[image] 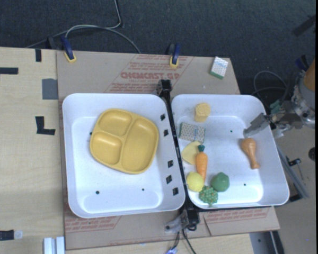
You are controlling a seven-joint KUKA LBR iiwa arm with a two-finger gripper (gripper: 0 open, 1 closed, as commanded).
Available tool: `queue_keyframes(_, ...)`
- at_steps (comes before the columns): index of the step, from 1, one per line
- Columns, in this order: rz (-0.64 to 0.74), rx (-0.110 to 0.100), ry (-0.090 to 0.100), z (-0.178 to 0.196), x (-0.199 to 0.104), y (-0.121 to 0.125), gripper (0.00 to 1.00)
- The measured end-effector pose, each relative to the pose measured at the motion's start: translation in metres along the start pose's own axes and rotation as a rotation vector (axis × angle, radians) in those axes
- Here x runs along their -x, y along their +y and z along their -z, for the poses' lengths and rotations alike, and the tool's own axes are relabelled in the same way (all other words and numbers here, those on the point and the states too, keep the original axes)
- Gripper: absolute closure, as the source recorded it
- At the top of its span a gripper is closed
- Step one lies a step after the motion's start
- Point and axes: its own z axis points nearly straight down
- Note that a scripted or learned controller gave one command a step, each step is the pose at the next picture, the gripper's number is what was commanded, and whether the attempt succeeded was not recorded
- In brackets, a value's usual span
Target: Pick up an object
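The right bin (265, 194) holds several toy foods. A brown drumstick (249, 152) lies near its right wall. Along its left side are a carrot (201, 163), a lemon (194, 182), a green pepper (220, 182), broccoli (208, 196), a pale yellow piece (190, 152), a patterned pouch (192, 132) and a yellow corn piece (202, 111). My gripper (258, 124) hangs over the bin's right edge, just above and to the right of the drumstick, with nothing seen in its grasp.
A yellow divided plate (124, 140) lies in the left bin (77, 157). A small green-and-white box (219, 67) sits on the cardboard behind the right bin. Two clamps (174, 55) hold the cardboard's far edge. Cables run behind the bench.
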Motion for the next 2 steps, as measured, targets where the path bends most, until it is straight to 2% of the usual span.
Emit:
queue_keyframes(1, 0.001, -0.004, 0.002, -0.13, -0.051, 0.012, 0.0)
queue_keyframes(2, -0.001, 0.003, 0.0, -0.192, -0.089, -0.019, 0.0)
